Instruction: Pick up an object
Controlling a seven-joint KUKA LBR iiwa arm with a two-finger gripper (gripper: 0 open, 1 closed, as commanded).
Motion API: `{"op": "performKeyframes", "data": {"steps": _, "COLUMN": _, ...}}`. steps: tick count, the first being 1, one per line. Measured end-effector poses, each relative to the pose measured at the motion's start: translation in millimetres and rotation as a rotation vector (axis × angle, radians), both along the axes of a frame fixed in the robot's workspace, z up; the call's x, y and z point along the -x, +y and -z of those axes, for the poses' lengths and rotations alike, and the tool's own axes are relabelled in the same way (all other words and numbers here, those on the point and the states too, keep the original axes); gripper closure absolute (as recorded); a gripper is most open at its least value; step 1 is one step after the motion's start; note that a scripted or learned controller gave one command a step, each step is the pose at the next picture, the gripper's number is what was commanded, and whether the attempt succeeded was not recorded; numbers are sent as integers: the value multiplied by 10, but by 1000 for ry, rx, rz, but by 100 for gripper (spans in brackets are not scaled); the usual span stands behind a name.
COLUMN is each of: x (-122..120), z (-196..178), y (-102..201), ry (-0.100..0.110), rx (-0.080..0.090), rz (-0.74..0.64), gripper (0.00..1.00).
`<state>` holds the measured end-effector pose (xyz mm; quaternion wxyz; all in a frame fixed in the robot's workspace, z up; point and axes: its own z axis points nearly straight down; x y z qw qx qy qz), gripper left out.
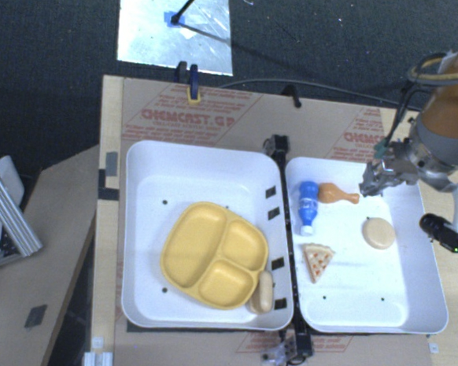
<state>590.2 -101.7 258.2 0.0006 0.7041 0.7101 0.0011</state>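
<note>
Drumstick [338, 195] lies just left of gripper [372, 184]; finger state cannot be told. Advise lowering squarely over its thick end, clear of bottle [308, 203].

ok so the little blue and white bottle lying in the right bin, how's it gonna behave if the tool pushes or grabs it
The bottle lies on its side on the smooth floor of the right bin, so a sideways nudge would probably roll it. It looks like a small toy, so likely light and rigid. Its rounded body may slip out of a pinch unless the tool closes squarely across it.
</note>
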Motion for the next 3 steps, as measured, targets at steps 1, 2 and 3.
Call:
{"op": "performKeyframes", "data": {"steps": 1, "x": -126, "z": 41, "y": 626, "ry": -1, "rx": 0, "rz": -1, "gripper": 100}}
{"op": "performKeyframes", "data": {"steps": 2, "x": -192, "z": 163, "y": 1221, "ry": 1, "rx": 0, "rz": 1, "gripper": 100}}
{"op": "performKeyframes", "data": {"steps": 3, "x": -308, "z": 115, "y": 1783, "ry": -1, "rx": -2, "rz": -1, "gripper": 100}}
